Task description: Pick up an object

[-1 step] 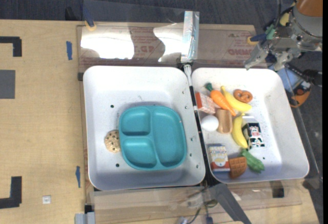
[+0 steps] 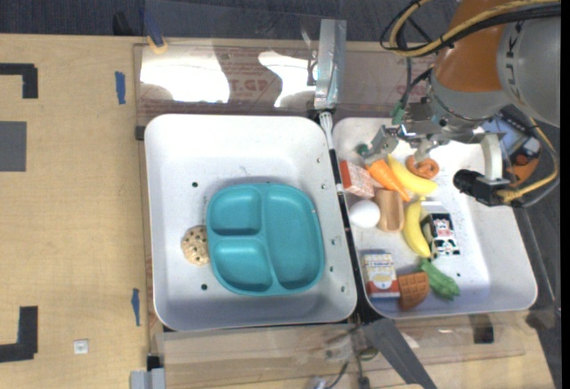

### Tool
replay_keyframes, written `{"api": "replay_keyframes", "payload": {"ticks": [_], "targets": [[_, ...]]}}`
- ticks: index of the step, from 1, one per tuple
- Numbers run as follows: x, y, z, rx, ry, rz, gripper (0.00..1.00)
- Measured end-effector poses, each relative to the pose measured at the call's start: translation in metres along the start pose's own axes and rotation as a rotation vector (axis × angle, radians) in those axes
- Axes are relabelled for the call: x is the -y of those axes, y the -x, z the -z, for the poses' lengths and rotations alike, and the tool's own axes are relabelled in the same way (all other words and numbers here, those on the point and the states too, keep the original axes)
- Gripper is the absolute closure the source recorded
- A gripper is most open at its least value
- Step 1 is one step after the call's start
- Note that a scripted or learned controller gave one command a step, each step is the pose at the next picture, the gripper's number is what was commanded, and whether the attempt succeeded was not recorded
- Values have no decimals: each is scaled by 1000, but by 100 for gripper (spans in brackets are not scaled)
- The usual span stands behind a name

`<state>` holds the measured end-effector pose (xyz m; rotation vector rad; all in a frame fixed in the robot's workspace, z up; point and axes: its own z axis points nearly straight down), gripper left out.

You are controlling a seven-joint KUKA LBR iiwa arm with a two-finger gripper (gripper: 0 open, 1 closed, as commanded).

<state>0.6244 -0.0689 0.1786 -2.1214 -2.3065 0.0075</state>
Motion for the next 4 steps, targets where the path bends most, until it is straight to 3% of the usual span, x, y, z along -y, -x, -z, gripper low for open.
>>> {"api": "replay_keyframes", "payload": {"ticks": [1,2,3,4], "targets": [[18,34,-76,10,25,262,0],[17,34,-67,10,27,261,100],[17,34,-68,9,25,261,0],[-23,76,-81,0,11,238,0]]}}
